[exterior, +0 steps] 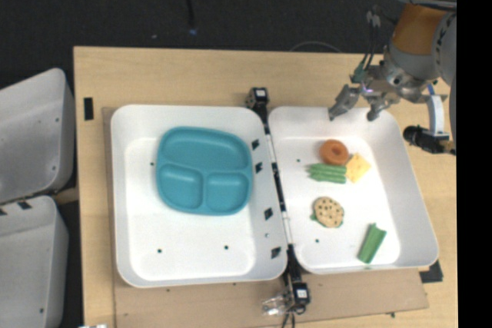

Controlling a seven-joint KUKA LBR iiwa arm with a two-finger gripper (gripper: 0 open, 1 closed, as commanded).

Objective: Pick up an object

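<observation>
Gripper [355,110] hangs spread and empty above the right bin [407,165], whose green stick [371,243] lies steeply diagonal.

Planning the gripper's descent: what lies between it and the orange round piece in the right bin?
Just bare white bin floor separates the open gripper from the orange round piece, as the camera view shows.

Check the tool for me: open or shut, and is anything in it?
Open. The tool hangs over the right bin's far edge with its two fingers spread apart and nothing between them.
</observation>
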